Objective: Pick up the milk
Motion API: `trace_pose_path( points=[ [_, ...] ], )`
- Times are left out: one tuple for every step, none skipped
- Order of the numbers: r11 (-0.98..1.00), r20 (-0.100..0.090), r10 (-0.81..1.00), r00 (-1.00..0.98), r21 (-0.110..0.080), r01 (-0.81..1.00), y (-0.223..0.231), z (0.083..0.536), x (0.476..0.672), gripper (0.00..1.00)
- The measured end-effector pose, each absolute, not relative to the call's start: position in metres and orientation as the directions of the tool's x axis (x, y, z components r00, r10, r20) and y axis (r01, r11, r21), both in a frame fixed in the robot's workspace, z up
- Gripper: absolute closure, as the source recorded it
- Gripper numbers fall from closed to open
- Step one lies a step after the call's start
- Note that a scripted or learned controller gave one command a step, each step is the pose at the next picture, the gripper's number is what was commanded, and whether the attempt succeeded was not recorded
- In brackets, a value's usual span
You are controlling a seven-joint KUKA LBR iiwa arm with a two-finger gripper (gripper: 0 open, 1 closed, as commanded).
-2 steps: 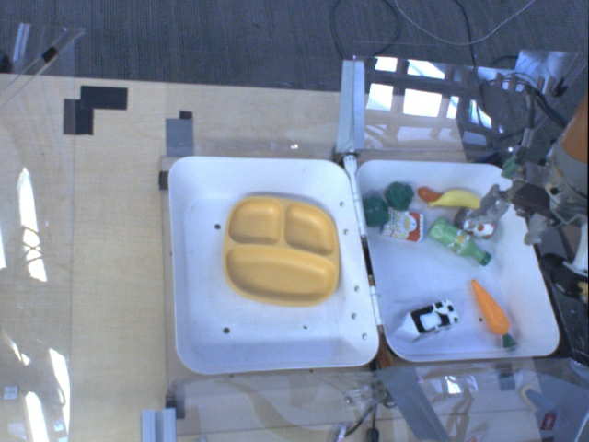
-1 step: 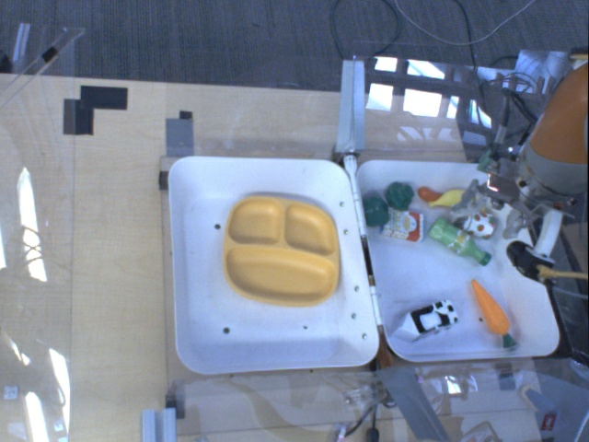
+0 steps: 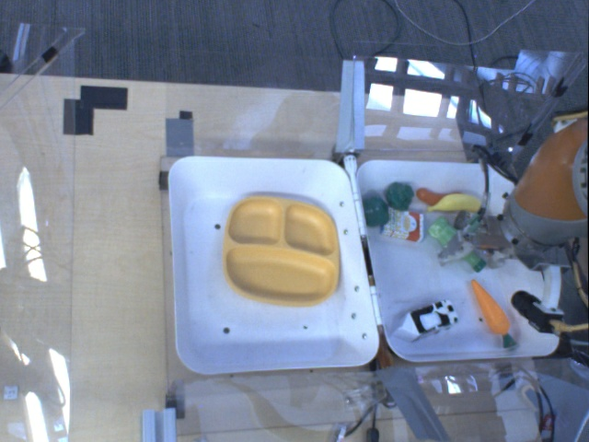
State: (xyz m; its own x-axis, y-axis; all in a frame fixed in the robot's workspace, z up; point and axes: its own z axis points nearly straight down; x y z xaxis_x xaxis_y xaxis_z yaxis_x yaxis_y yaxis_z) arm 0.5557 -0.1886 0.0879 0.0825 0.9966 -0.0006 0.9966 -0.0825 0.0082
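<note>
Camera view puts the milk [image 3: 433,319] nearest you, a black-and-white carton lying tilted at 6 o'clock in the right bin [image 3: 402,279]. At its 3 o'clock lies a carrot [image 3: 491,310], apart from it. Farther back, the claw [image 3: 469,247] sits low among green pieces at the bin's 3 o'clock; you cannot tell how its fingers stand. Beyond it lie a banana [image 3: 455,203] and green vegetables [image 3: 386,203]. In the left bin [image 3: 198,274] rests 1 yellow divided plate [image 3: 281,250].

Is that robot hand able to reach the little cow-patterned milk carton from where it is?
Probably yes. The milk carton lies alone near the right bin's front edge, nothing on it, and the hand hovers just behind it.
</note>
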Motion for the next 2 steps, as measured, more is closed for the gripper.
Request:
trace_pose_path(
  points=[
    [-0.241, 0.002, 0.971, 0.241, 0.002, 0.971, -0.088, 0.134, 0.5, 0.0],
    [-0.332, 0.002, 0.943, 0.332, 0.003, 0.943, -0.05, 0.185, 0.491, 0.0]
  ],
)
